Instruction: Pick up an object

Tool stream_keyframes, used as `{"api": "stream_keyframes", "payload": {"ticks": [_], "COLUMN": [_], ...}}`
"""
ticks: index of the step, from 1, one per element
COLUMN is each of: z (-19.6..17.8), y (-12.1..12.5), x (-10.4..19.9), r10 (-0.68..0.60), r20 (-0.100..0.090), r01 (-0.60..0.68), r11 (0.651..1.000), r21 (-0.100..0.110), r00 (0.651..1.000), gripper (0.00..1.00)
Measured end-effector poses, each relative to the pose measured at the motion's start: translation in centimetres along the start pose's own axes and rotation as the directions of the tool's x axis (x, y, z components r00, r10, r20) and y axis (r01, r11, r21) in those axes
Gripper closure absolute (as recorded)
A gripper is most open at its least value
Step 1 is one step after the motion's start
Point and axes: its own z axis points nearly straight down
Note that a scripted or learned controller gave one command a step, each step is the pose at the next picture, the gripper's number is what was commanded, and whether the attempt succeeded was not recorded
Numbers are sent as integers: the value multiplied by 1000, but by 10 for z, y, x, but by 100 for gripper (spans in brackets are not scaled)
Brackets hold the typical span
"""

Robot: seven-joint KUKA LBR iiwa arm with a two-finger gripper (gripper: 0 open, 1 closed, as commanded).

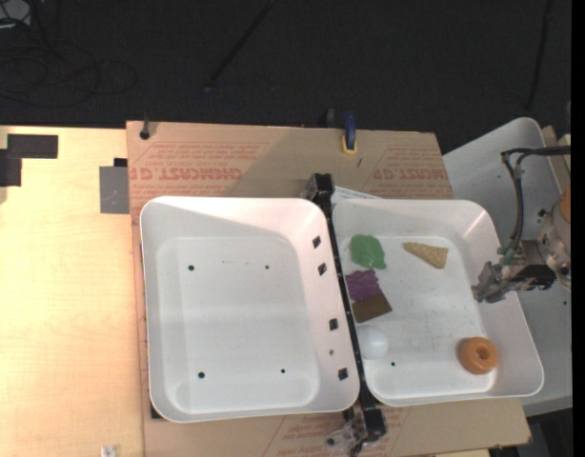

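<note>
Jaws: state unreadable, gripper (490,286) small, dark, at right bin (507,381) right wall. Right bin contents: orange ring (477,355) near front right corner; tan wedge (426,253) toward back; green piece (367,249), purple piece (361,282), brown block (372,306) along left wall. Left bin (159,303) alongside.

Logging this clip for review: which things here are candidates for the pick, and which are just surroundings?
Part of the job:
- gripper, at the right bin's right edge
- green piece
- tan wedge
- purple piece
- brown block
- orange ring
- right bin, holding all five

Just lying about:
- left bin
- cardboard sheet
- blue clamp
</note>
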Motion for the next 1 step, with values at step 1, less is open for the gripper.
{"api": "stream_keyframes", "payload": {"ticks": [1], "z": [-119], "y": [1], "x": [45], "r10": [-4], "r20": [-1], "r01": [4], "r11": [1000], "r21": [-3], "r00": [1000], "gripper": [100]}}
